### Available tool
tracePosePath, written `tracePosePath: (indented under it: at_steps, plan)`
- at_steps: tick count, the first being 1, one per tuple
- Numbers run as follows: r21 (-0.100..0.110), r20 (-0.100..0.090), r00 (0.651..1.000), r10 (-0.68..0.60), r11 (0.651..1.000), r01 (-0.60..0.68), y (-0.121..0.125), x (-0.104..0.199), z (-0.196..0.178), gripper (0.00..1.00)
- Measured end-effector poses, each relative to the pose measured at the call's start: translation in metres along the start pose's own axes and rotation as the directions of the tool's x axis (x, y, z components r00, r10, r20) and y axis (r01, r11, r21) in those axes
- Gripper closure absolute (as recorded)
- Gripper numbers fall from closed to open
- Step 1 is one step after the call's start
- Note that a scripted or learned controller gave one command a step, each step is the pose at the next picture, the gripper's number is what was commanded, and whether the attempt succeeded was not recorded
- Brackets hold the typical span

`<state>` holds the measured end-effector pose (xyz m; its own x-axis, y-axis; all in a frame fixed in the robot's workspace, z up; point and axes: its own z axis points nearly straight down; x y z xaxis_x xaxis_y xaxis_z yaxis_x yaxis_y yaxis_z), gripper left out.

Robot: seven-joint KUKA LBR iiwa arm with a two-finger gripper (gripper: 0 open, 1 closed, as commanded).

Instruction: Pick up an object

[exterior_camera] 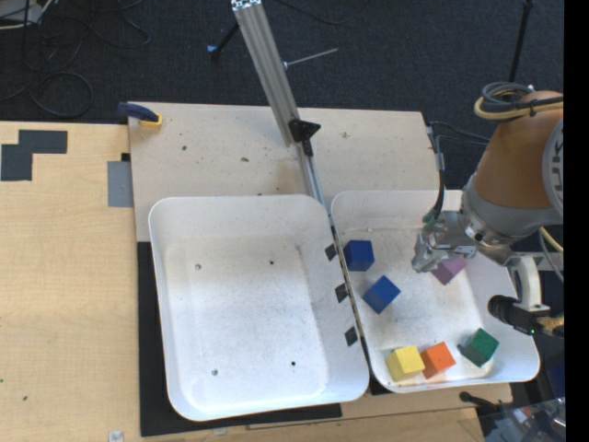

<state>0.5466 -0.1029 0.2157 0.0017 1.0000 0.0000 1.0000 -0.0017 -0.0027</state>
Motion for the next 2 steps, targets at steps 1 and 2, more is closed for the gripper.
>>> tracePosePath:
  at_steps: [1, 2]
  plan:
    - [0.005, -0.002, 1.000, -0.003, 1.000, 0.003, -0.013, 0.044, 0.003, 1.00]
    - [0.005, -0.002, 1.000, -0.004, 1.000, 0.004, -0.014, 0.093, 0.012, 1.00]
